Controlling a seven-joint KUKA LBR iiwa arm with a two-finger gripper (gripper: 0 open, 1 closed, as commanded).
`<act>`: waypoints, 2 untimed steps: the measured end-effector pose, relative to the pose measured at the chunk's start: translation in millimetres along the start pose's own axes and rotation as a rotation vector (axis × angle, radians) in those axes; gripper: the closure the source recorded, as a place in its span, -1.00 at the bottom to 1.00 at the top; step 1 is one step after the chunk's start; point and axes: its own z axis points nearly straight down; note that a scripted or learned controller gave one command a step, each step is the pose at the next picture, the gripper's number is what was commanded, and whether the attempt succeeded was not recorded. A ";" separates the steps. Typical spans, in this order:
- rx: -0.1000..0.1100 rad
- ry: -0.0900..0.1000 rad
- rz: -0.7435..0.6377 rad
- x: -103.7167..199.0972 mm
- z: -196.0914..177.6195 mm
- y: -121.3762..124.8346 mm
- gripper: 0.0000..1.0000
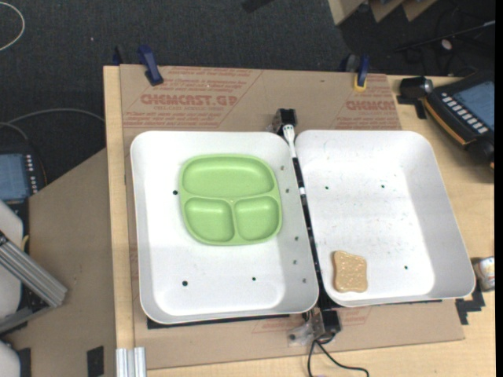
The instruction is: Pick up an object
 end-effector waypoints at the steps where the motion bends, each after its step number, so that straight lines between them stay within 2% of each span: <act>1: 0.028 0.013 0.002 30.5 107.2 -30.1 1.00; 2: 0.027 0.012 0.001 52.3 191.4 -30.6 1.00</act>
